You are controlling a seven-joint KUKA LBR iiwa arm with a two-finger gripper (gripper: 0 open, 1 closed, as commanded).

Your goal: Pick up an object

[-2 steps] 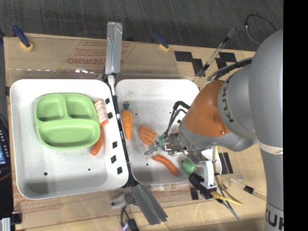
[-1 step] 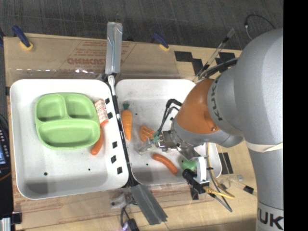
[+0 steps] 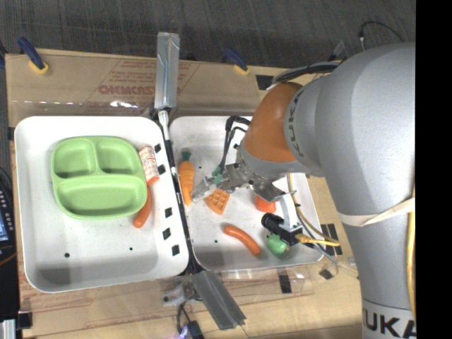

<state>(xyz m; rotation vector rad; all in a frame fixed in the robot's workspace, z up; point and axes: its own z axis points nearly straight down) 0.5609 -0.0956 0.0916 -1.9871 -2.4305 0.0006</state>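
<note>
My gripper [image 3: 210, 185] is low in the right bin [image 3: 205, 129], reaching in from the right under the orange wrist band. It hovers just above an orange waffle piece [image 3: 217, 203] and just right of a carrot [image 3: 186, 179] that lies along the bin's left wall. A small teal piece [image 3: 227, 178] shows right at the gripper; whether it is held is unclear. Nearer the front lie an orange-red sausage [image 3: 241, 239], a green toy [image 3: 277, 246] and a small red-orange piece [image 3: 265, 205].
The left bin [image 3: 35, 253] holds a green divided tray [image 3: 97, 176], a small red-and-white labelled can [image 3: 148, 163] at the tray's right edge and an orange sausage [image 3: 143, 214]. The grey arm covers the right bin's right side.
</note>
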